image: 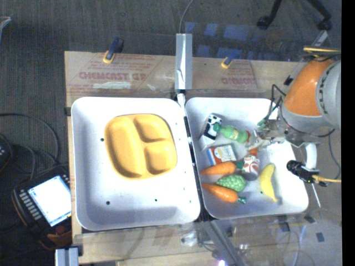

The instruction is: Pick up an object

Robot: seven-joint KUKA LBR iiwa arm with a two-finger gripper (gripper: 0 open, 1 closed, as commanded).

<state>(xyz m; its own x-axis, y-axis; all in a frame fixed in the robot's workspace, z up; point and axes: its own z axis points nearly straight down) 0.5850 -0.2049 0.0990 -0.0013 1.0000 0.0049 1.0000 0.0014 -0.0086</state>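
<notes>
Camera view: the hand (265, 133) hangs over the right bin (299, 204), near the green bottle (233, 133); whether it is open or closed I cannot tell. Crowded items risk a snagged or double grasp: carrots (219, 169), banana (268, 182). The left bin (89, 204) holds a yellow tray (141, 144).

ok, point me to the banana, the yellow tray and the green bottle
banana (268, 182), camera view, middle of its curved body.
yellow tray (141, 144), camera view, divider ridge between its compartments.
green bottle (233, 133), camera view, middle of its body.
</notes>
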